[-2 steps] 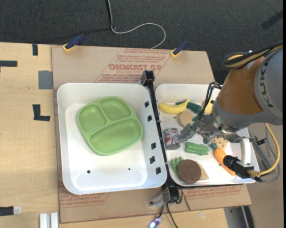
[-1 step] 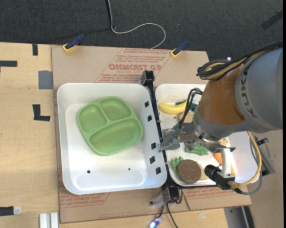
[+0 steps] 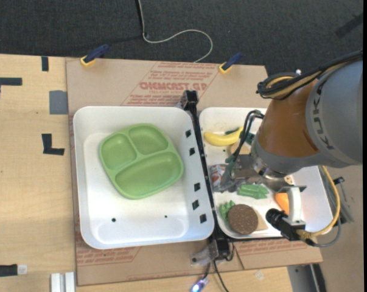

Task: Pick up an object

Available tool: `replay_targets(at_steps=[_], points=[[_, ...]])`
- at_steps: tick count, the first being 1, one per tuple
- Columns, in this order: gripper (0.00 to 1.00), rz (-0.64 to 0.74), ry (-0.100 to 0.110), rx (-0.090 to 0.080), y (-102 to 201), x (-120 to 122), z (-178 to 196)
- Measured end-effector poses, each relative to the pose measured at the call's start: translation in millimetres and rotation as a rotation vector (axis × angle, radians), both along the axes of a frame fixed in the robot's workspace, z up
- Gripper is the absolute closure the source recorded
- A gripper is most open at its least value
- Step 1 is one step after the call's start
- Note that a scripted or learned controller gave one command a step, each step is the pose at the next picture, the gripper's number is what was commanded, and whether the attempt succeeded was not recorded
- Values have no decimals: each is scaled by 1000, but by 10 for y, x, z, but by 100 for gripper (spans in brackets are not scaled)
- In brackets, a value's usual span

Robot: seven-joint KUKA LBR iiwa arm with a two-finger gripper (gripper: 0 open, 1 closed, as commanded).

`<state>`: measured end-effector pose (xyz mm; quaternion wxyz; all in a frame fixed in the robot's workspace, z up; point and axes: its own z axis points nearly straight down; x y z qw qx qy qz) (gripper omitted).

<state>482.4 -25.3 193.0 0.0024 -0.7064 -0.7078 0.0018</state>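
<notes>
Arm (image 3: 305, 123) overhead; gripper (image 3: 232, 178) above green toy (image 3: 252, 191).

**Inspector:** Illumination even and bright, from overhead. The shallow white left bin (image 3: 86, 163) reads near overexposed along its rims; wall detail is washed out.

**Assistant:** Shadows?

**Inspector:** Soft only. A faint one under the green three-compartment plastic plate (image 3: 141, 160), a darker one beneath the grey arm with the orange band (image 3: 299, 129) across the shallow white right bin (image 3: 323, 187).

**Assistant:** Sharpness?

**Inspector:** Moderate throughout; low resolution. Small items in the right bin are smeared, the cardboard's red print barely legible. The dark carpet at the top edge is underexposed, its texture grainy.
</notes>
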Motion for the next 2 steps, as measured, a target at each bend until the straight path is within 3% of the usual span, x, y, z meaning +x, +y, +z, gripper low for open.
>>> replay_targets(at_steps=[1,2], points=[[100,1,-6,-1,344,340,388],[100,3,-21,2,460,15,2016]])
